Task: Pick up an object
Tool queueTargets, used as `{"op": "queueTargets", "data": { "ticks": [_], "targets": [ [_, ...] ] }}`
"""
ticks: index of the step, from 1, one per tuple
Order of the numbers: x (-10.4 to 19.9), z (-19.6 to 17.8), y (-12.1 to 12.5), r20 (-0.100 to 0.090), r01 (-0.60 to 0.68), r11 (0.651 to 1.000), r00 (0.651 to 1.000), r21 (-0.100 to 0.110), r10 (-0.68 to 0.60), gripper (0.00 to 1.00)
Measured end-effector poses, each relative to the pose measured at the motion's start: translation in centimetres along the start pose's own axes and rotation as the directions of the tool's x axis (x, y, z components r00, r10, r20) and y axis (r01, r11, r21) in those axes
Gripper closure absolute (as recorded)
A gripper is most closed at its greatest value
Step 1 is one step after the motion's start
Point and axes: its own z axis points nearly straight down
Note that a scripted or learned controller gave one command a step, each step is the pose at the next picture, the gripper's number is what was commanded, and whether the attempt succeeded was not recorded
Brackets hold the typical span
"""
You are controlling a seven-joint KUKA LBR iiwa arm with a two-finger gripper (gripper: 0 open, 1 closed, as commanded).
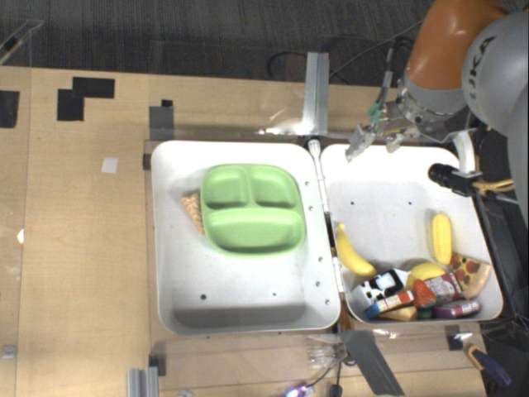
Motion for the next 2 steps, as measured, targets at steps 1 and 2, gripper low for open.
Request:
{"op": "queueTargets", "data": {
  "ticks": [1,2],
  "targets": [
    [-1.9,10.1,-3.4,0.000,0.010,1.000,1.000,0.001,-0.010,0.00],
    [-3.9,11.4,-10.0,0.005,0.038,0.999,0.999,-0.008,-0.038,0.00]
  ]
}}
